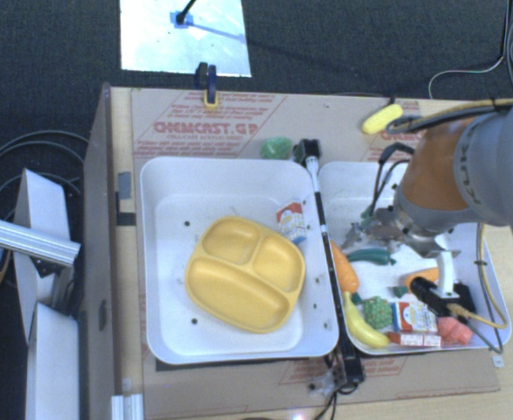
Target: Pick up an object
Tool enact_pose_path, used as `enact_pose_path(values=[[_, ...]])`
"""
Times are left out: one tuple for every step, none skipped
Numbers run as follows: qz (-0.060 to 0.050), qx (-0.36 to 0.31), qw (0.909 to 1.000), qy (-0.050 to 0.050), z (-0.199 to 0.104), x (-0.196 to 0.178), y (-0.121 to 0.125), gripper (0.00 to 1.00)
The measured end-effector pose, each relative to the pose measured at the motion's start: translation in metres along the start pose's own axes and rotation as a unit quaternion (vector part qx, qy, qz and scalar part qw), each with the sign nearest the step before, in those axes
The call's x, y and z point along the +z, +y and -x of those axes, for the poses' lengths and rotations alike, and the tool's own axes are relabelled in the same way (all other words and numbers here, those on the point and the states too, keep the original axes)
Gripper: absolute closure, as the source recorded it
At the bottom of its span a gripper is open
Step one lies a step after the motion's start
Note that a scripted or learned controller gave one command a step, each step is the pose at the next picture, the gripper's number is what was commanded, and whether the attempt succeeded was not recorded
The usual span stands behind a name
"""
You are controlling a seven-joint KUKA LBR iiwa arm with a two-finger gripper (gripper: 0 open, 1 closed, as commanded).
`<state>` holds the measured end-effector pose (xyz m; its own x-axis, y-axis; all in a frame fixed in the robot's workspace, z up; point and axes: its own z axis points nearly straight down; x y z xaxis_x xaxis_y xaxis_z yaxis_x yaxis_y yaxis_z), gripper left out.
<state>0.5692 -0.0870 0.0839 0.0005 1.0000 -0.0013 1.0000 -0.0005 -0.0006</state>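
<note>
The KUKA arm is reaching in from the right and hanging over the right bin, its gripper sitting low above the bin's middle. From this slanted vantage it is not possible to tell how the jaws are standing, since the wrist body is covering them.

**Risks.** The right bin is crowded along its near side: an orange carrot, a yellow banana, a green broccoli-like piece, a red-and-white carton and a pinkish-red item are lying close together, some touching. A descent here is likely to be landing between two items, nudging both and closing on neither. The carrot is resting against the wall dividing the bins, so the gripper may be striking that wall. The loose cables near the wrist are also trailing into the bin and could be snagging the toys.

**Candidate object.** A teal, curved, slim item is lying just beside and below the gripper, apart from the crowded row, and appears the nearest target. Its thin, low profile may be making it slippery and hard to pinch.

**Other contents.** The left bin is holding a yellow divided tray and a small printed packet near the dividing wall.
</note>
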Motion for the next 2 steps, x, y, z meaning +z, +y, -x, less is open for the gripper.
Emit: enact_pose_path(values=[[0.002,-0.001,1.0,0.0,-0.001,-0.011,0.002,1.0],[0.003,-0.001,1.0,0.001,-0.001,-0.021,0.003,1.0]])
